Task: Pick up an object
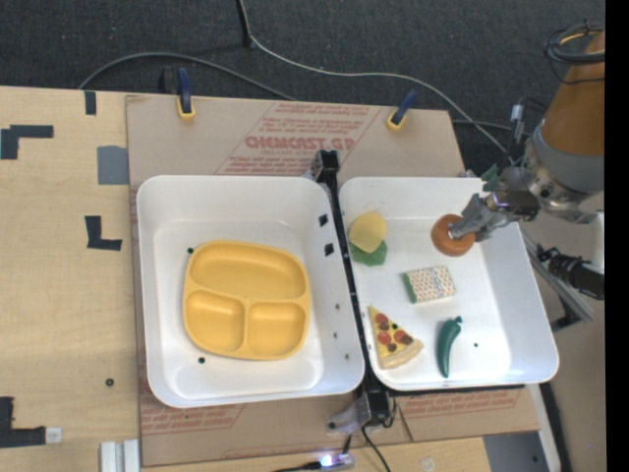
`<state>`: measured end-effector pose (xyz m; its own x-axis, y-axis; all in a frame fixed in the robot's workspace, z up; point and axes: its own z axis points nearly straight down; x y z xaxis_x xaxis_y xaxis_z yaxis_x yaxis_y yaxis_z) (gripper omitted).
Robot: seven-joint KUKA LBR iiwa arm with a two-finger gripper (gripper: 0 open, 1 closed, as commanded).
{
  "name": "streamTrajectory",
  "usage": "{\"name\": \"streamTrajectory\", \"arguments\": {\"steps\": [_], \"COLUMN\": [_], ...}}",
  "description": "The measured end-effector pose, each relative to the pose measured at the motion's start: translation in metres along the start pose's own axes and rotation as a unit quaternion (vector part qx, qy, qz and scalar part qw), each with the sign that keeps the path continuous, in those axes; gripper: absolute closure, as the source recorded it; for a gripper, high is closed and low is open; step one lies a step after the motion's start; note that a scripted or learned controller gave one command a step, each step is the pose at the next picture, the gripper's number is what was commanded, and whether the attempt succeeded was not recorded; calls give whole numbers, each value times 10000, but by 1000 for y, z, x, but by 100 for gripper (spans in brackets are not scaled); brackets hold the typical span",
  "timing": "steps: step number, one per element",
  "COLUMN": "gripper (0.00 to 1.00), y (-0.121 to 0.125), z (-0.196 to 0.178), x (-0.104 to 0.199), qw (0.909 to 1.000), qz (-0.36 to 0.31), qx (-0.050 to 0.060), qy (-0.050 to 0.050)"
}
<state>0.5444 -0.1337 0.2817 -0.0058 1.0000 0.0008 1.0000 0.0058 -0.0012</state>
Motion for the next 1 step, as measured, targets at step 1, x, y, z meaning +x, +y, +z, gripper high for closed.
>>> {"name": "streamTrajectory", "arguments": {"steps": [1], "gripper": [100], "y": [6], "z": [17], "x": [59], "qw": [10000], "qz": [-1], "qx": [5], "qy": [-1]}}
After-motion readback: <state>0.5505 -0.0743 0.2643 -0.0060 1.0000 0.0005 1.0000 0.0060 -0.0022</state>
